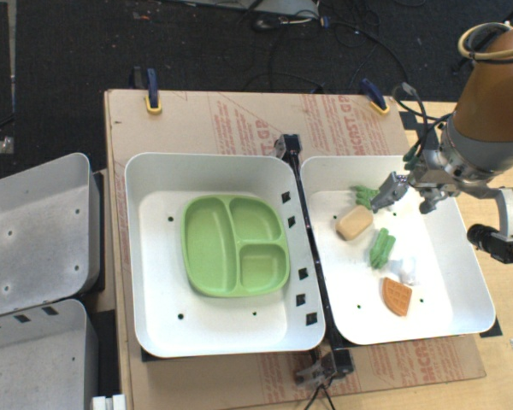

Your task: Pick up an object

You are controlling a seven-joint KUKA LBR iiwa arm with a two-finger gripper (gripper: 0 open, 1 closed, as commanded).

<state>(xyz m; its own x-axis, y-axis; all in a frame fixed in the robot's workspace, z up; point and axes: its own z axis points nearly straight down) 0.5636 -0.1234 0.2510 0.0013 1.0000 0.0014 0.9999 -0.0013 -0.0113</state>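
Two fingers [392, 190] spread apart, gripper [408, 193] bare, above right bin [462, 263]

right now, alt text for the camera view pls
The grey arm's gripper hangs open over the right bin, near a tan block, green pieces and an orange wedge. A green divided plate lies in the left bin.

Brown cardboard sheet with red print [239, 126] covers my counter, pinned at its far edge by two yellow-and-blue clamps [153, 92]. A black divider strip [306, 246] runs between the two bins. Spare white perforated trays [34, 220] lie off to the left. Dark floor with loose black cables [342, 32] beyond.
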